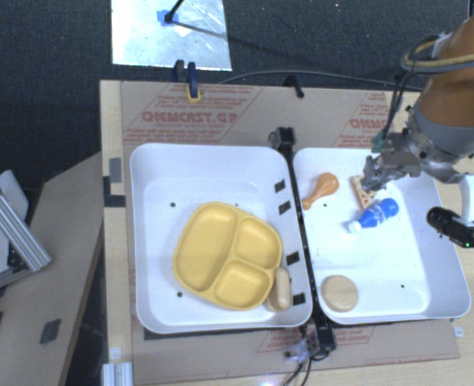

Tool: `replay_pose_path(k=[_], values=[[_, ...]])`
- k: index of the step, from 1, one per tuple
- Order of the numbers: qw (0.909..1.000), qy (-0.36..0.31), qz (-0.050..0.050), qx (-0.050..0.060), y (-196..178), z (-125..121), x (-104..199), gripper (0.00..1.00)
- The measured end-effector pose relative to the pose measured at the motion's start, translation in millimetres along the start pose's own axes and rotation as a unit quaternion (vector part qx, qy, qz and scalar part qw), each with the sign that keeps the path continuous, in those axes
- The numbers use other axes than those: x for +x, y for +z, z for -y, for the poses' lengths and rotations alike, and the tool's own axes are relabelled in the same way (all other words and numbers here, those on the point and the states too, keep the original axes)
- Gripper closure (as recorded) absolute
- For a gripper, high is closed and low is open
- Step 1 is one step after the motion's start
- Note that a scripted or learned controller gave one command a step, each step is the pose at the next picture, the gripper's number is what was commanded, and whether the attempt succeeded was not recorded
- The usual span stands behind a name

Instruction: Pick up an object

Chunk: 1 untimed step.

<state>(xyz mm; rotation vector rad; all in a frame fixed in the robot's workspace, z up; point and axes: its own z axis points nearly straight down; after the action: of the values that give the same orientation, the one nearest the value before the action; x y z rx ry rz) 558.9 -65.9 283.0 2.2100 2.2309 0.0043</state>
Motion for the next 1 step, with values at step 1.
replay_pose_path(k=[1], values=[[1.0, 0.0, 0.0, 0.001, 17.8, -9.1, 48.8, 1.0]])
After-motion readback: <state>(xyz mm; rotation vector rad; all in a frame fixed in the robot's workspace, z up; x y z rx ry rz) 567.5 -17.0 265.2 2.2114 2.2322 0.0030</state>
